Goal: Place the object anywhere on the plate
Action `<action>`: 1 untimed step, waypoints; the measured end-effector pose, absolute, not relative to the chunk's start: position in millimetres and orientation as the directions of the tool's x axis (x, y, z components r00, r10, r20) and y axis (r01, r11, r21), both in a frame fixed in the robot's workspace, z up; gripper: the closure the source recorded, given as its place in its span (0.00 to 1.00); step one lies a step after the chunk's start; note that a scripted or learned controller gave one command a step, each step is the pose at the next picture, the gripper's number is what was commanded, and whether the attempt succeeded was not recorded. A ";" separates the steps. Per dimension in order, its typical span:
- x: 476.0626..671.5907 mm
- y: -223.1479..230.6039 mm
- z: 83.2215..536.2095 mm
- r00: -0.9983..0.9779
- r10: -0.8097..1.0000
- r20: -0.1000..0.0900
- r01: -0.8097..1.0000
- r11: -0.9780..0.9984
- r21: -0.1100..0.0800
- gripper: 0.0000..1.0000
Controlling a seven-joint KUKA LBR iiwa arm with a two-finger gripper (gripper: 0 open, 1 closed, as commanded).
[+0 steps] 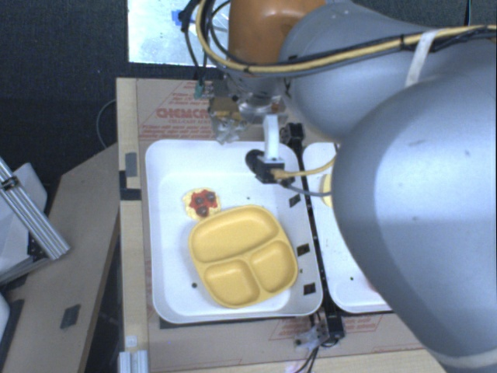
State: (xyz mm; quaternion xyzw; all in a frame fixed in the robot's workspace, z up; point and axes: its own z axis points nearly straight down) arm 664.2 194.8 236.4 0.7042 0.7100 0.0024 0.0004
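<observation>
Left white bin (pixel 167 286) holding a yellow three-compartment plate (pixel 242 255), set askew in the bin's lower half. The object (pixel 202 201), a small flat piece with red markings, lies on the bin floor just beside the plate's upper-left corner, apart from the gripper (pixel 227 129), which hangs over the bin's far rim; its opening cannot be told. The grey arm (pixel 411 200) covers most of the right bin (pixel 345 286). Yellow cables (pixel 311 173) cross the divide between bins.
</observation>
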 end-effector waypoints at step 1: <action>663.7 192.2 236.3 -0.006 1.000 0.000 1.000 0.006 0.002 0.00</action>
